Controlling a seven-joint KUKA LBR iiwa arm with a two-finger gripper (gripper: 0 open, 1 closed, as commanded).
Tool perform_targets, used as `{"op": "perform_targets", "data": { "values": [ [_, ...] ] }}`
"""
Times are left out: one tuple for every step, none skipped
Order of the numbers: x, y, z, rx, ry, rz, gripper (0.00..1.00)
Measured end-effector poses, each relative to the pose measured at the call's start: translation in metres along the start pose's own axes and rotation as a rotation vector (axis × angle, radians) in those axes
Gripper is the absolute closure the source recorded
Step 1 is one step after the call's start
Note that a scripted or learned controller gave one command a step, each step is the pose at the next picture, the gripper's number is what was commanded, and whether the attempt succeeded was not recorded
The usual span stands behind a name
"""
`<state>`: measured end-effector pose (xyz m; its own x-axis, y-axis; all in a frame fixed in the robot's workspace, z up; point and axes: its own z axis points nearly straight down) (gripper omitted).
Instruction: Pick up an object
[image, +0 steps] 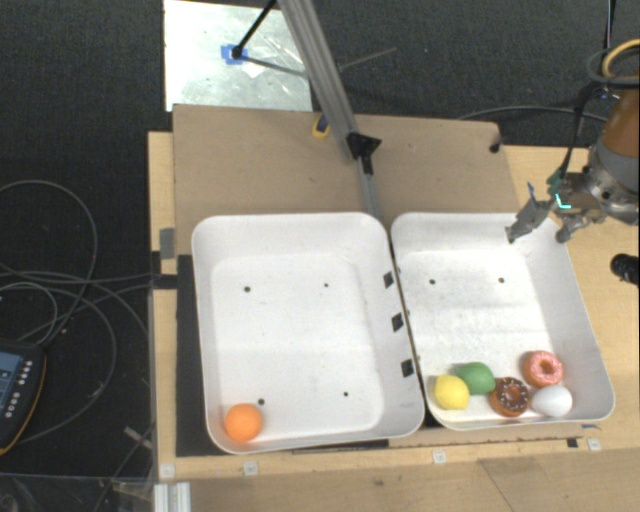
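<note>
My gripper (541, 226) hangs over the far right corner of the right bin (470, 270), open, with nothing between its fingers. Along that bin's near edge lie a yellow lemon (451, 392), a green round fruit (476, 377), a chocolate donut (510, 397), a pink frosted donut (542, 368) and a white ball (552, 401). An orange ball (243, 422) rests in the near left corner of the left bin (290, 250). The gripper is well away from all of them.
A grey pole (330, 85) slants across the bench behind the bins. Black clips (397, 322) sit on the rim between the two bins. Cables and a dark device (15, 385) lie on the floor to the left.
</note>
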<state>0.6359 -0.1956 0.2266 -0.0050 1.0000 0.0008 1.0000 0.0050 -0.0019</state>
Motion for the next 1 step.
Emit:
{"op": "perform_targets", "data": {
  "values": [
    [0.0002, 0.0008, -0.0022, -0.003, -0.002, -0.002, 0.0]
  ]
}}
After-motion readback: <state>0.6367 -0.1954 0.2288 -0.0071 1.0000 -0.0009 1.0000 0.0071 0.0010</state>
